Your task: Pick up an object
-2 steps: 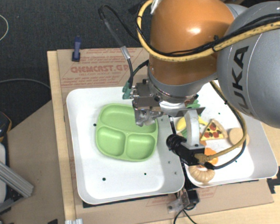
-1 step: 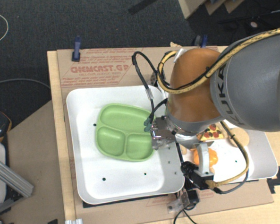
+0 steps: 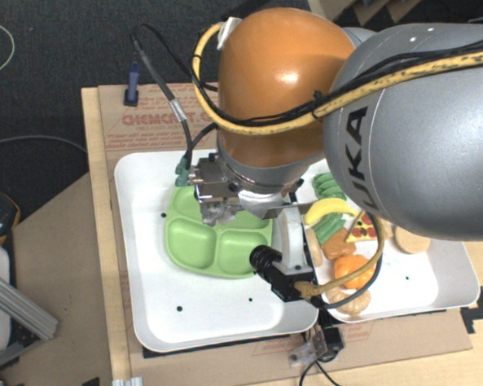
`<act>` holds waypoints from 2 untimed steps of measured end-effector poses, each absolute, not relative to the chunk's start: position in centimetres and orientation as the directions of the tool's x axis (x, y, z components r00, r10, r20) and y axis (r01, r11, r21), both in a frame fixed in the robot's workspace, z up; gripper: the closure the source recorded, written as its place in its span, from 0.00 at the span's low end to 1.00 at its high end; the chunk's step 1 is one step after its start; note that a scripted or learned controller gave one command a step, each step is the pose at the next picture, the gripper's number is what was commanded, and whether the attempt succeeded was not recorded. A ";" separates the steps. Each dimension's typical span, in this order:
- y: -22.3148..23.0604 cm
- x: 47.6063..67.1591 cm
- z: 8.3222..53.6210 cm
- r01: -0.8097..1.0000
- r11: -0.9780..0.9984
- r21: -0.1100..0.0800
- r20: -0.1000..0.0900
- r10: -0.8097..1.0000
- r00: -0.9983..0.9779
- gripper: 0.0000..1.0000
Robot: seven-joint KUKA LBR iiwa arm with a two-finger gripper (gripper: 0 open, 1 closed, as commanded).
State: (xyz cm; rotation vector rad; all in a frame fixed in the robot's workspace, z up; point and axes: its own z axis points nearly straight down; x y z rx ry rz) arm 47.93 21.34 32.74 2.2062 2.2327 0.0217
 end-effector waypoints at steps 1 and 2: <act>21.1 52.7 39.1 1.000 0.001 0.011 0.003 1.000 -0.001 1.00; 14.4 52.0 29.6 1.000 -0.008 -0.010 -0.005 1.000 0.008 1.00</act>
